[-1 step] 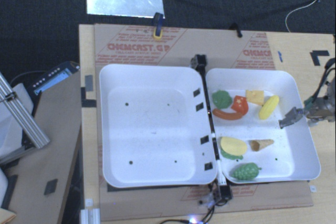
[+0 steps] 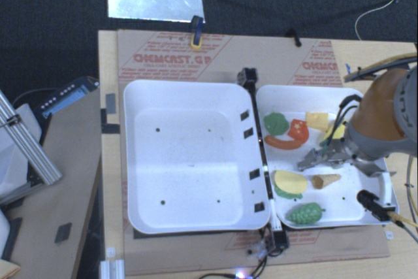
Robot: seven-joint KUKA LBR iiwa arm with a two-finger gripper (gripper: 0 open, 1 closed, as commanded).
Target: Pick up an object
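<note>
Nothing lifted yet, as far as I can see.
The gripper (image 2: 312, 159) hangs low mid-bin in the right white bin (image 2: 375, 215), just above a small tan cone (image 2: 324, 180); whether it is apart or together, I cannot tell.

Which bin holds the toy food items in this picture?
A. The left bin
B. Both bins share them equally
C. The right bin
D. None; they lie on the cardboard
C: the green leafy toy, the red pepper, the yellow pieces and the cone all lie in the right bin, where the end effector reaches in.
</note>
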